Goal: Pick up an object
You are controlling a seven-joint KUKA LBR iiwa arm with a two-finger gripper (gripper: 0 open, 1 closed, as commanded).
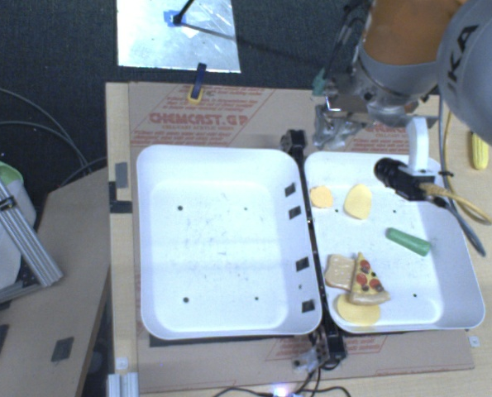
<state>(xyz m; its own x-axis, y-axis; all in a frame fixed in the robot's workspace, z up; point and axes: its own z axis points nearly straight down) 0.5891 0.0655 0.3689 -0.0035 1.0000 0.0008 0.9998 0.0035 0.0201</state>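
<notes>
Gripper (335, 132) poised over the 11 o'clock rim of the right bin (444, 304); whether the jaws are open or closed cannot be told.

This bin carries all the toy food. Two yellow pieces (358, 201) lie at 11 o'clock. A green cylinder (408, 241) lies alone at 3 o'clock. A pizza slice (366, 278), a cracker (338, 270) and a yellow disc (355, 312) overlap at 7 o'clock. The left bin (221, 238) adjoins at 9 o'clock.

The cylinder seems the easiest object: probably light, stiff, smooth plastic that may roll, best pinched across its short axis. The flat pieces offer little edge.
</notes>
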